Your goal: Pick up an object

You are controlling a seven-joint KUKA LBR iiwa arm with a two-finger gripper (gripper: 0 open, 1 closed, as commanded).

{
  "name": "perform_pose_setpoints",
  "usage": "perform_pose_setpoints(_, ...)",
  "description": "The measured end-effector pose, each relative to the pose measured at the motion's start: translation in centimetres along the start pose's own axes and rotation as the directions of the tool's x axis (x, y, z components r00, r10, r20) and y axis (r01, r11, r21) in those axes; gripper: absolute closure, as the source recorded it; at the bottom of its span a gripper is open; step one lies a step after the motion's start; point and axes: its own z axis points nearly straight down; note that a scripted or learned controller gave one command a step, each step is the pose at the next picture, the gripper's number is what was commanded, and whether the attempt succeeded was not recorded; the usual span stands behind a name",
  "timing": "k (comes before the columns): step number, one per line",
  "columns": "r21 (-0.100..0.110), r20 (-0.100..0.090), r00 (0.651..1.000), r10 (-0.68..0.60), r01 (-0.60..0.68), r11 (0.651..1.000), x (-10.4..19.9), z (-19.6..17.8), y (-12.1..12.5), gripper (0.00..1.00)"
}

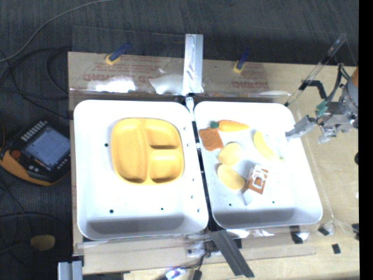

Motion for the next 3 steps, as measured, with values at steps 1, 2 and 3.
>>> perform_pose_setpoints(1, 0.000, 0.000, 0.995, -0.102, 0.102, 0.995, 1.3, 10.2, 4.4, 0.00)
perform_pose_setpoints(2, -0.002, 0.001, 0.994, -0.106, 0.106, 0.994, 2.5, 17.2, 5.3, 0.00)
perform_pose_setpoints(3, -0.002, -0.001, 0.994, -0.107, 0.107, 0.994, 2.7, 16.3, 5.3, 1.00)
